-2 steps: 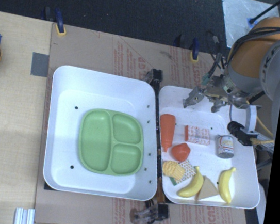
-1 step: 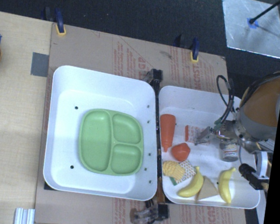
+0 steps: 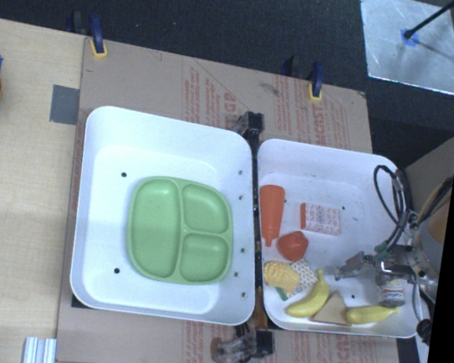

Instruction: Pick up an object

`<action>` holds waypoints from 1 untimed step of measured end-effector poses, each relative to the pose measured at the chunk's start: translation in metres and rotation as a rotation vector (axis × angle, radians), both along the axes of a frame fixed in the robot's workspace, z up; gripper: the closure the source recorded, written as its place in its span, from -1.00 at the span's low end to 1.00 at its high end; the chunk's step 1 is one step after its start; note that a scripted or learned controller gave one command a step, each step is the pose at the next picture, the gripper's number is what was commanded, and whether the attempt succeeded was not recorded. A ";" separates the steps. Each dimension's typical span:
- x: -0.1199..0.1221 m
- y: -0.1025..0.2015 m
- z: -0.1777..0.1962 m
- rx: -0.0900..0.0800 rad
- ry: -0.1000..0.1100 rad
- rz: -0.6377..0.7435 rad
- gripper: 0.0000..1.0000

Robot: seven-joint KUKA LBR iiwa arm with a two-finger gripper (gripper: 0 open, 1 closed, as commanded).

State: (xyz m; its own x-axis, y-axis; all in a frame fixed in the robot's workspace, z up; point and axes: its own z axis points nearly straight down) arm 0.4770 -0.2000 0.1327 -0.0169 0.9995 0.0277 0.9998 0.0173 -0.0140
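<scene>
Where bins sit (cardboard)

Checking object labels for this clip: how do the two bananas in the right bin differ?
The left banana stands steeply on the diagonal; the right banana lies nearly level. The left banana sits beside the corn cob; the right banana lies under the gripper, by the bin's near wall. Both are yellow and lie loose.
</scene>
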 end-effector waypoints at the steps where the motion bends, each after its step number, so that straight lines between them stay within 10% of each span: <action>1: 0.050 0.061 0.018 -0.028 -0.011 -0.010 -1.00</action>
